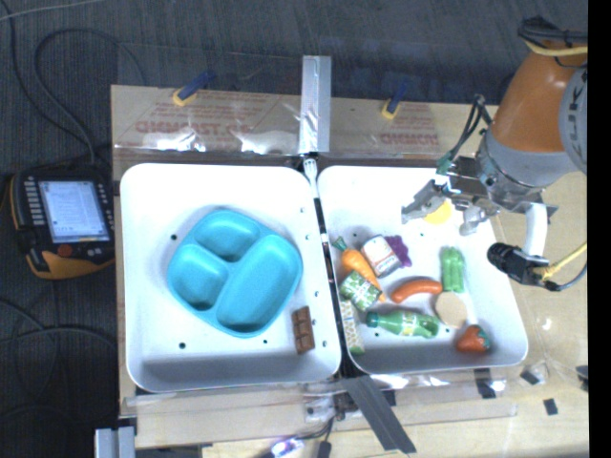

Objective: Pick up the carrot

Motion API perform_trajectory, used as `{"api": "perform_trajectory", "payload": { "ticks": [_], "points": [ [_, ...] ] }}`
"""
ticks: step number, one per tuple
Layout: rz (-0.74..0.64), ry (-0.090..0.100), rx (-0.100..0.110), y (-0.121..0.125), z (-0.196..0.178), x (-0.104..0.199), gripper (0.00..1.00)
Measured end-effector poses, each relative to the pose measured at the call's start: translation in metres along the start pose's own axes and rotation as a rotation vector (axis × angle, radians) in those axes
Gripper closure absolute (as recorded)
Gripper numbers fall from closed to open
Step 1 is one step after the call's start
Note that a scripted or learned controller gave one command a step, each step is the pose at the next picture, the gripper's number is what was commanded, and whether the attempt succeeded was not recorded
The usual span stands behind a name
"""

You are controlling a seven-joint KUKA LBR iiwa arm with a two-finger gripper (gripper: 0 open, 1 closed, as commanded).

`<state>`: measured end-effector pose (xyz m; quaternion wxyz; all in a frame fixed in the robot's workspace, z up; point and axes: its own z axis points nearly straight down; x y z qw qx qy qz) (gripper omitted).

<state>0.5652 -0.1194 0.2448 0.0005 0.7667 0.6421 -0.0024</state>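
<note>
The carrot [360, 263], orange with a green top, is laid slantwise just inside the right bin's [420, 183] left wall.

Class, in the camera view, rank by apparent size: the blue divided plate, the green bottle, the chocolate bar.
1. blue divided plate, by far the largest
2. green bottle
3. chocolate bar, the smallest

Bright, even light falls from overhead, and the two white bins [138, 256] come close to washing out. Glare streaks the clear plastic sheet [220, 127] behind them. Shadows are soft and short. The floor [57, 65] stays dim. The picture is slightly soft and grainy throughout.
</note>
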Motion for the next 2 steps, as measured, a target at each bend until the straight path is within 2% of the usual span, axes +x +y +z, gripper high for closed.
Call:
{"api": "perform_trajectory", "payload": {
  "ticks": [1,2],
  "points": [
    [0.034,0.006,0.004,-0.068,0.106,-0.005,0.00],
    [0.155,0.005,-0.009,-0.008,0.155,0.025,0.00]
  ]
}}
